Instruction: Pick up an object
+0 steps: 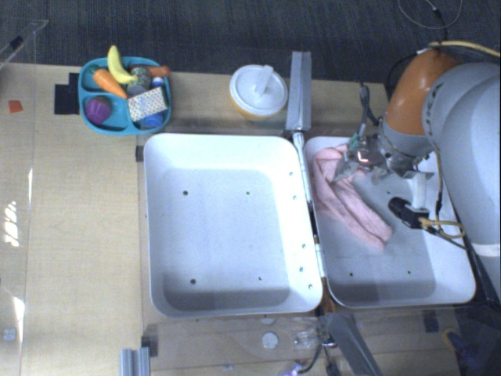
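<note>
While the gripper (350, 163) hangs over the pink cloth (348, 202) by the right bin's (407, 288) far-left corner, I'd descend squarely onto a thick fold; finger state unclear to me.

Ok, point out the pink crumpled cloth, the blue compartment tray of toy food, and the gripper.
pink crumpled cloth (350, 203), camera view, middle of its folds
blue compartment tray (84, 105), camera view, left rim
gripper (350, 165), camera view, at its fingertips

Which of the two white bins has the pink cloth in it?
The right-hand shallow white bin, the one the grey arm reaches into. The crumpled pink cloth lies along its left side, with the pincer at the cloth's upper end. The larger left white bin lacks it.
</note>
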